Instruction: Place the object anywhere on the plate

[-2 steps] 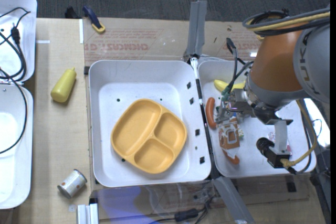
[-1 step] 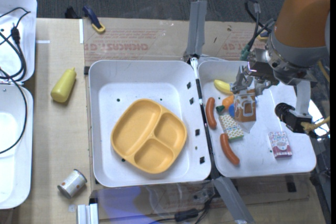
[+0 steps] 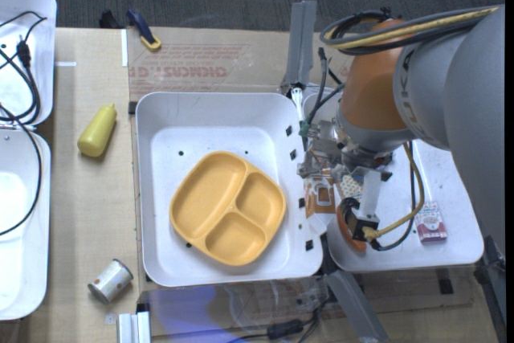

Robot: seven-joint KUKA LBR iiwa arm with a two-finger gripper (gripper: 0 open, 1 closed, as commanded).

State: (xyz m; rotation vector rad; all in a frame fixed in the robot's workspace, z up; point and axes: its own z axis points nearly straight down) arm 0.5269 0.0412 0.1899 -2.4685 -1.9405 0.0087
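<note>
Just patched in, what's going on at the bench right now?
The grey arm reaches in from the right, its wrist low over the seam between the two white bins. The pincer sits beside a small orange-and-white packet at the left bin's right wall; whether it grips it is unclear. The yellow divided plate lies in the left bin with nothing on it yet.

Yellow squeeze bottle (image 3: 97, 132): lying on bench, left of the left bin, well apart from it.
Small metal can (image 3: 110, 280): on its side, near left bin's lower left corner.
Blue-and-yellow clamp (image 3: 142, 30): top edge of cardboard sheet (image 3: 210, 64).
Small pink-and-white carton (image 3: 431, 222): lying in right bin.
</note>
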